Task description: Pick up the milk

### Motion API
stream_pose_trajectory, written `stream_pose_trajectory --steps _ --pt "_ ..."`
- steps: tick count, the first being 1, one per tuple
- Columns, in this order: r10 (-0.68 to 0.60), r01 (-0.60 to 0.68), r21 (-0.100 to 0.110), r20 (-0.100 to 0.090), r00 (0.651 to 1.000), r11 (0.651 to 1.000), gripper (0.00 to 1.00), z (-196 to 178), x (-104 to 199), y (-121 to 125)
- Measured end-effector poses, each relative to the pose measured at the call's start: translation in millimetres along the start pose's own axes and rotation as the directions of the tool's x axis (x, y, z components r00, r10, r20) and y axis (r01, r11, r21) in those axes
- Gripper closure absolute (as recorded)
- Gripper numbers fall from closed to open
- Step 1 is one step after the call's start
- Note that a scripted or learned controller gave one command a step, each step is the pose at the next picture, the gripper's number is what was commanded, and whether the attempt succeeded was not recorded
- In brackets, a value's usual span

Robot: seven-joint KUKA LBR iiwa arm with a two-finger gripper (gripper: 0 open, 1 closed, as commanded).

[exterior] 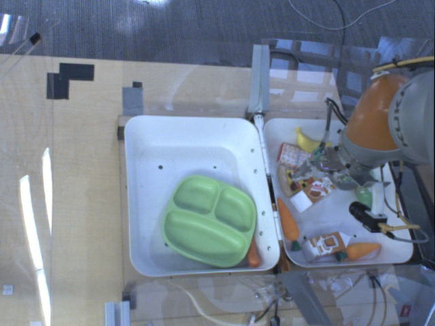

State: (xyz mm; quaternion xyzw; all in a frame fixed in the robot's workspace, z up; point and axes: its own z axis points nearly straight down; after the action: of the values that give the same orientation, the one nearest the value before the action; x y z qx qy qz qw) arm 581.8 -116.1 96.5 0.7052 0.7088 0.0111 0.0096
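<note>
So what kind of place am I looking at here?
Most likely a robotics lab test bench, not a kitchen: two white bins on a wooden bench, a grey and orange robot arm reaching in, toy food such as a plastic carrot, and loose cables.

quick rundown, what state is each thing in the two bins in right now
green tray: upside down, lying in the left bin.
carrot: partly tucked under the tray's edge.
banana: lying at the far side of the right bin.
second carrot: lying along the right bin's left wall.
small carton: on its side near the front.
third carrot: lying beside that carton.
gripper: low over the clutter, grip unclear.
</note>
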Motion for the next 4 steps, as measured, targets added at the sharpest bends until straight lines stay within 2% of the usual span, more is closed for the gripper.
stream_pose_trajectory --steps 1,2,3,4 --pt "-0.123 0.123 -0.004 0.003 0.992 0.992 0.00 -0.9 -1.5 -28.7" --pt "-0.216 0.216 -0.003 0.014 0.976 0.976 0.00 -1.1 21.8 -36.0" --pt "-0.217 0.218 -0.013 0.014 0.976 0.976 1.00 -14.4 23.8 -31.8" --pt "-0.363 0.363 0.021 -0.005 0.932 0.931 1.00 -90.1 44.4 10.8"
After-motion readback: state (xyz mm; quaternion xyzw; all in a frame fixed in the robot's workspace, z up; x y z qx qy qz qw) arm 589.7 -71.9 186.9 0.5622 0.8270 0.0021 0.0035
